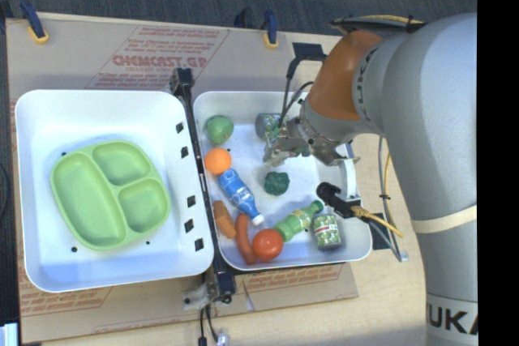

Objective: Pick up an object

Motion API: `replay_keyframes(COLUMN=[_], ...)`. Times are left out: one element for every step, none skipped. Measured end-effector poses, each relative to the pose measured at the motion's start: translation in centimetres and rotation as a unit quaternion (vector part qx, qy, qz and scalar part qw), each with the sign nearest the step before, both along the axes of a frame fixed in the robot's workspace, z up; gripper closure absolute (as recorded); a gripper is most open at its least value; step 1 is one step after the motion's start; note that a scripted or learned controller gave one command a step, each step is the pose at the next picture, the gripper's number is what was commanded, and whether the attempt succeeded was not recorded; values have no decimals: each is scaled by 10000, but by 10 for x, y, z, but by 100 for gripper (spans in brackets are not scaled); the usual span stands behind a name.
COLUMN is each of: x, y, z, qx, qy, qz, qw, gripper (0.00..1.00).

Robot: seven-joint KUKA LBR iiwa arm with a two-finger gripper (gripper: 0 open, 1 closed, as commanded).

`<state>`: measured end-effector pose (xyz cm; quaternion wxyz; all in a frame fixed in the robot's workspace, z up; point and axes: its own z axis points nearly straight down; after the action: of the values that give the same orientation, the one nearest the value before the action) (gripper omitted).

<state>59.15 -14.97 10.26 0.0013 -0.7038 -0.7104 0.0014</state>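
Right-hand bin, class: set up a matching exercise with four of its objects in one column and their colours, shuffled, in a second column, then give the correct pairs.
Objects:
1. bottle lying in the middle of the bin
2. ball near the left wall
3. tomato by the front wall
4. broccoli piece below the gripper

Colours:
A. dark green
B. red
C. blue with a white cap
D. orange

Pairs: 1-C, 2-D, 3-B, 4-A
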Motion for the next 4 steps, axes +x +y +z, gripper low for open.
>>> replay_keyframes(x=[5, 4, -54, -53], y=[-44, -43, -27, -27], z=[82, 82, -5, 6], qx=[-3, 2, 6, 0], qy=[-22, -15, 4, -4], qz=[-26, -25, -14, 7], qw=[10000, 10000, 10000, 10000], gripper=[100, 0, 0, 100])
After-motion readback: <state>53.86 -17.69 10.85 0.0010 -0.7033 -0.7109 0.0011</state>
